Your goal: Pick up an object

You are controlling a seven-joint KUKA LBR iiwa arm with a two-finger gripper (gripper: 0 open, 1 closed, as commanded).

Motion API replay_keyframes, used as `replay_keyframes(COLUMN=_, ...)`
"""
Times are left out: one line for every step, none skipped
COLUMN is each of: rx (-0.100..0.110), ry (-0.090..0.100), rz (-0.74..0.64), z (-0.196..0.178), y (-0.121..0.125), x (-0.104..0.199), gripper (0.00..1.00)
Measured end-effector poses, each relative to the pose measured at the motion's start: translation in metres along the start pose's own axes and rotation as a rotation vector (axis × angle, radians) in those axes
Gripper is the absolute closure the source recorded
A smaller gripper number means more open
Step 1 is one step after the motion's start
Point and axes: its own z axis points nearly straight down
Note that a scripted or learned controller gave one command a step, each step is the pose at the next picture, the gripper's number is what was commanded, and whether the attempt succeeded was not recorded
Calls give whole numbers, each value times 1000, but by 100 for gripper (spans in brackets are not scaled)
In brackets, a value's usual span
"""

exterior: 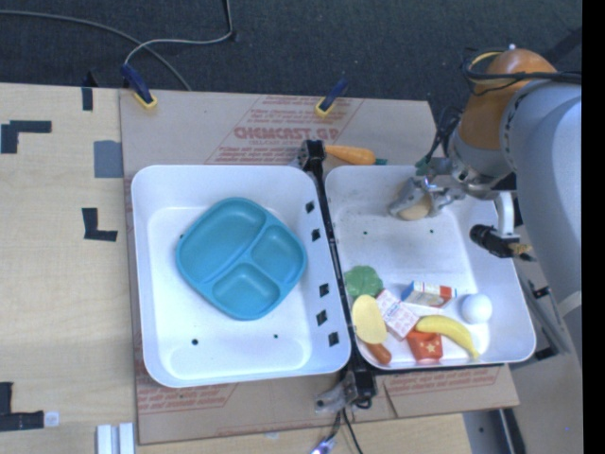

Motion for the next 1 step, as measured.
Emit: replay_keyframes(rx=1, ry=5, rz=1, z=-10, y=0, x=62, gripper=100)
